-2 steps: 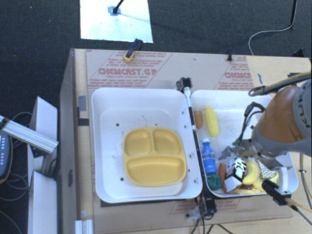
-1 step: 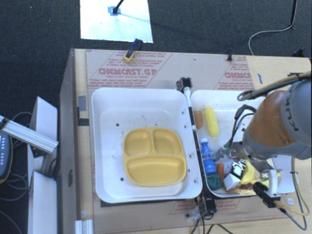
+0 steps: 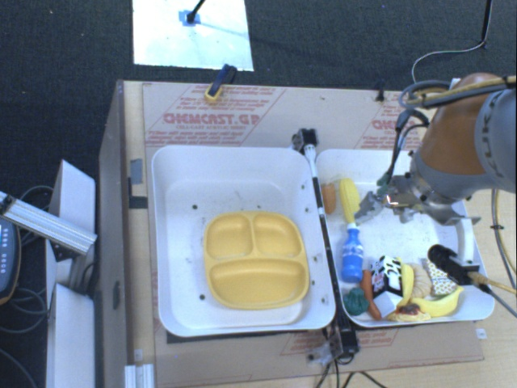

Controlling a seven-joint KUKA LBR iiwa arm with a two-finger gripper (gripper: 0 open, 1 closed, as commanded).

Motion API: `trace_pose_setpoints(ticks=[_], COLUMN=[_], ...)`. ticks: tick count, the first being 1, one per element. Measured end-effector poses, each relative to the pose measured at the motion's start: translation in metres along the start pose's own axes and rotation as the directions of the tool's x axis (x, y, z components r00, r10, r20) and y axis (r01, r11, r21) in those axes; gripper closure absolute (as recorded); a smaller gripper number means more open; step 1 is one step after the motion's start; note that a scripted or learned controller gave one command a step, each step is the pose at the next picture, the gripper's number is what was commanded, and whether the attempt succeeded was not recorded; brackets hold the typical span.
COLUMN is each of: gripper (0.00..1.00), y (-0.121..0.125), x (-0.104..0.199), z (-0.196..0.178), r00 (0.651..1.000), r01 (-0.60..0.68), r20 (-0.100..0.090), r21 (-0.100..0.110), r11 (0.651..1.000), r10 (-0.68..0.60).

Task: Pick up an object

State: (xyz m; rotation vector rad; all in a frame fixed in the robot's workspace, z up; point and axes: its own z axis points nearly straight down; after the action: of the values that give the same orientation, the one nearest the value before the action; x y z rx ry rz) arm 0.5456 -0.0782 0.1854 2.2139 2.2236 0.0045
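Two white bins are seated side by side on the table [image 3: 242, 107]. The left bin [image 3: 174, 217] is occupied by a yellow divided tray [image 3: 257, 259], with bare floor left all round it. In the right bin [image 3: 380, 164], a corn cob [image 3: 349, 199] and a blue bottle [image 3: 352, 253] lie along the dividing edge. A banana [image 3: 440, 304] and mixed toys [image 3: 392, 285] are crowded against the near rim. The gripper [image 3: 373, 206] is held just right of the corn cob over bare bin floor. Finger state cannot be told.
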Motion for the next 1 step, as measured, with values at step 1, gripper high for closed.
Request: trace_pose_setpoints(ticks=[1], gripper=[0.0], y=[0.06], x=[0.0232], z=[0.0011], r00=[1.0], r01=[0.001], r20=[0.0], r21=[0.002], r11=[1.0], r10=[-0.001])
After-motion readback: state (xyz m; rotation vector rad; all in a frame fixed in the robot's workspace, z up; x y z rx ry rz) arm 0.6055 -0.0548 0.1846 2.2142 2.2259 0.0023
